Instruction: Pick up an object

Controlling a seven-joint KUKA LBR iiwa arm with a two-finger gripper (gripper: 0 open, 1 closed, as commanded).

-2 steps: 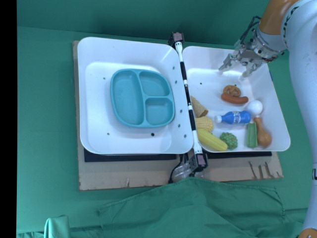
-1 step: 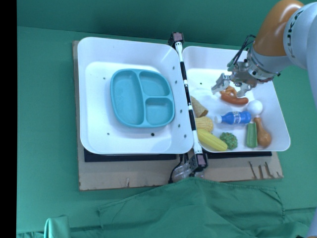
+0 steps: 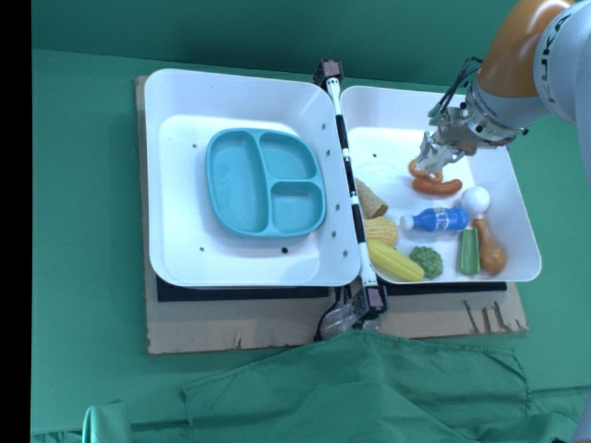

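Jaws spread — gripper [image 3: 432,161] over curved orange-red sausage [image 3: 436,185], touching.

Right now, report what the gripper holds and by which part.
Cannot be told. The gripper sits low over the sausage in the right bin, at its left end, but no grip is visible.

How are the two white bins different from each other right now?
The left bin bears one turquoise divided plate; the right bin bears a scatter of toy food and a small blue bottle. The gripper hangs over the right bin, none over the left bin. Both are shallow, white and side by side.
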